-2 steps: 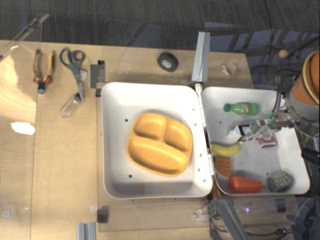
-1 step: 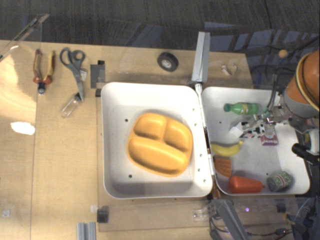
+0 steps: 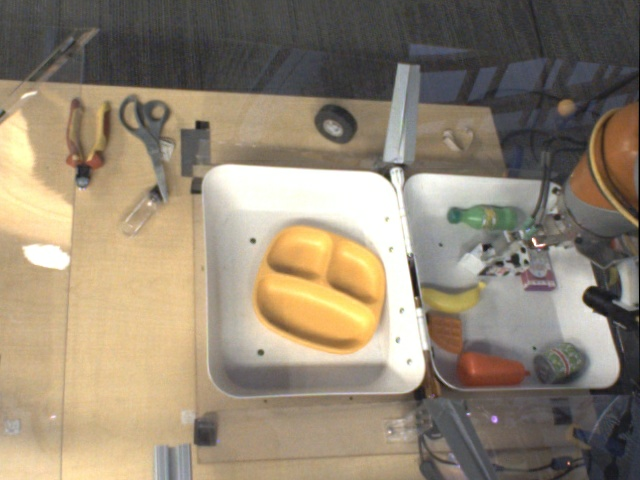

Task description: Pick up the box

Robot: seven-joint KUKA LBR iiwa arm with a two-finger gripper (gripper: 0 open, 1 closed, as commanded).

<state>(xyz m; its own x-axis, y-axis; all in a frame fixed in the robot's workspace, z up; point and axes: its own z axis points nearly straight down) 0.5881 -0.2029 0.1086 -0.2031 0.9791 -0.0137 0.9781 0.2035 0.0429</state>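
- I saw the small pink box (image 3: 539,271) lying flat in the right bin (image 3: 600,343), just right of the black-and-white toy (image 3: 510,259), and judged a plain top grasp suitable.
- My arm (image 3: 612,173) hung over that bin's right wall; I could not tell how the pincer stood.
- Open floor lay below the box; the green bottle (image 3: 485,216) crowded above.

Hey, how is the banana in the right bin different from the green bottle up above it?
The banana is yellow and curved; the green bottle is straight, with a paler band round its middle. The banana lies at the right bin's left wall, next to an orange packet, while the bottle lies near the bin's far wall. The bottle looks a little longer. Both lie on their sides, roughly crosswise in the bin.
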